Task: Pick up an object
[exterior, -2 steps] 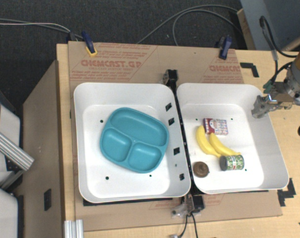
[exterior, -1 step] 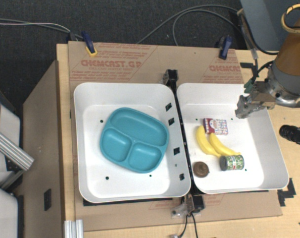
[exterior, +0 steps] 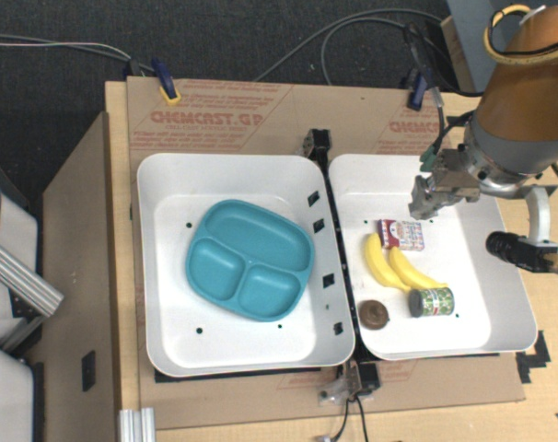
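Right bin (exterior: 500,325): bananas (exterior: 394,267), packet (exterior: 401,235), can (exterior: 432,301), brown disc (exterior: 374,315) clustered left-centre; right half open.

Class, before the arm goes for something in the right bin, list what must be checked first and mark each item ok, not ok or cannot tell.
1. Hand above right bin, near its back: ok.
2. Hand free of load: cannot tell.
3. Bananas unobstructed from above: ok.
4. Small can apart from bananas: not ok, it touches them.
5. Brown round object standing alone: ok.
6. Snack packet lying flat: ok.
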### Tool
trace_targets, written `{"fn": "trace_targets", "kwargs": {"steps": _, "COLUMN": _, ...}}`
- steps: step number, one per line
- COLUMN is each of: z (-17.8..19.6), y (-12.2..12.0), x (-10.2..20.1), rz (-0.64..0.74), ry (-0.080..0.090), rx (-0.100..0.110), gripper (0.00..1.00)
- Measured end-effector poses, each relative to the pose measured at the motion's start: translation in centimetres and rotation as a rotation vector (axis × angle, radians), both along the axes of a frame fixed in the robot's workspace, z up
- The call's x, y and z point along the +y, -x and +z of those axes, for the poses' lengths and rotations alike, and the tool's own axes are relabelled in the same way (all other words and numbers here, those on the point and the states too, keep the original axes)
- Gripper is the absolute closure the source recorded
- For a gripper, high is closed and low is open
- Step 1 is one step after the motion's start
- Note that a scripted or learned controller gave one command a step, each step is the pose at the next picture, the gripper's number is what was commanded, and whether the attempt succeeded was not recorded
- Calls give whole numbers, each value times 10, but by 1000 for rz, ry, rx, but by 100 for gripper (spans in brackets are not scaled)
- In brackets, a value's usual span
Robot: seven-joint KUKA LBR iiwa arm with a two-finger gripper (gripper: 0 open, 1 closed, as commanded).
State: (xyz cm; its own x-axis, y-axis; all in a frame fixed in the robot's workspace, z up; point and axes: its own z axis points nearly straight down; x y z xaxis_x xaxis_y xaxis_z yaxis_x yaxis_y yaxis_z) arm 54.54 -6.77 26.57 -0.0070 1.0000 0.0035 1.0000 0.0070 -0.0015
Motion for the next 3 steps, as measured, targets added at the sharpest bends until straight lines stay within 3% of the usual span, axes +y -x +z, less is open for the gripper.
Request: {"fn": "trace_targets", "kwargs": {"steps": 3, "z": -14, "y": -6, "x": 159, "rz": 0, "ry": 1, "rx": 3, "gripper": 100}}
